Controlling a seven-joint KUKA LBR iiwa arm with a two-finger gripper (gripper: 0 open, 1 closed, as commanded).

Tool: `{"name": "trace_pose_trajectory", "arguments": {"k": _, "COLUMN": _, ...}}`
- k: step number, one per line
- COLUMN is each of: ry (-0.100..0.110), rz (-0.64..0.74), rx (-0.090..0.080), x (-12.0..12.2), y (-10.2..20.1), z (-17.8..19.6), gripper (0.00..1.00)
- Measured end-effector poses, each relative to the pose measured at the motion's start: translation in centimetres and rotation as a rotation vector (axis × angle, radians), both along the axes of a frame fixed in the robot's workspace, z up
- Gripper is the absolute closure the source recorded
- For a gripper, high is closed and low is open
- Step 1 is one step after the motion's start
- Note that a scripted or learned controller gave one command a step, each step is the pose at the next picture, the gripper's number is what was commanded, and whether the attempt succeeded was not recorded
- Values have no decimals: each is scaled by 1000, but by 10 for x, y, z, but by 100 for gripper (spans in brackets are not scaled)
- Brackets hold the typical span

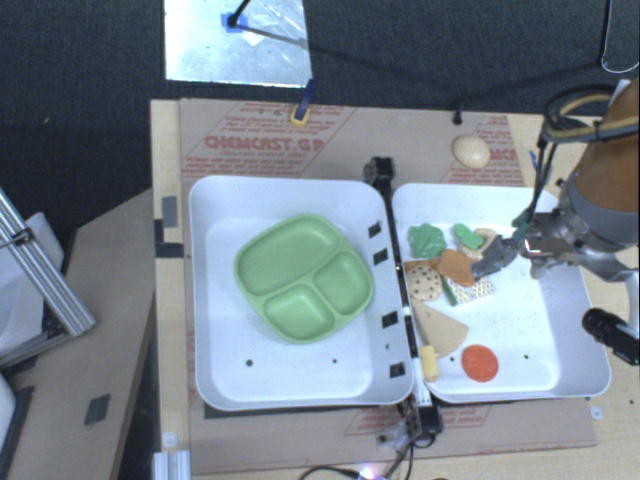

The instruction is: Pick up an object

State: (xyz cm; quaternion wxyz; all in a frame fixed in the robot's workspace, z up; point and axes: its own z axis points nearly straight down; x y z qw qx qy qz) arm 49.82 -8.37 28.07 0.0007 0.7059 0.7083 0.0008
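Observation:
The right bin (560,338) holds several toy food pieces. A green leafy piece (428,238) and a smaller green piece (467,235) lie at its far left. Below them are an orange-brown piece (455,266), a speckled cookie (424,282) and a checkered cracker (472,290). A tan wedge (441,326), a yellow piece (428,362) and a red disc (481,363) lie nearer the front. My gripper (494,259) hangs low over the bin, just right of the orange-brown piece and above the cracker.
The left bin (215,268) holds a green divided plate (303,278). A beige egg-shaped thing (471,151) rests on the cardboard behind the right bin. A black divider (392,268) runs between the bins. A black part (610,330) juts in at the right.

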Motion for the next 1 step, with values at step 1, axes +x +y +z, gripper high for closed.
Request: {"name": "trace_pose_trajectory", "arguments": {"k": 1, "ry": 6, "rz": -3, "rx": 1, "x": -3, "y": -2, "z": -62, "gripper": 0}}
